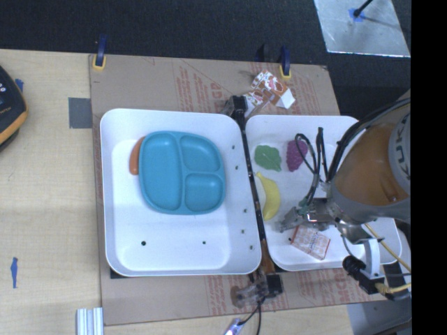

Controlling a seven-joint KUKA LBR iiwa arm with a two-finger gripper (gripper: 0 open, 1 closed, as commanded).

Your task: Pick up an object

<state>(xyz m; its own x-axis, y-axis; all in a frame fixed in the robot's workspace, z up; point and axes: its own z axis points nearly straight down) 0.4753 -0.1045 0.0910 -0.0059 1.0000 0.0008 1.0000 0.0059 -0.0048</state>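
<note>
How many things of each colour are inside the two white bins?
Blue: 1, the plate
Orange: 1, a thing peeking out from under the plate
Green: 1, the leaf
Purple: 1, the grapes
Yellow: 1, the banana
Red and white: 1, the packet
Total: 6

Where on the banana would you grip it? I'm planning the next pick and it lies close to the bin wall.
Grip the banana across its thick middle, coming straight down from above. It lies flat, its length running along the right bin's left wall, curving slightly. Probably set the fingers across its narrow width; the wall-side gap looks tight, so a slight offset toward the bin's middle may help.
</note>
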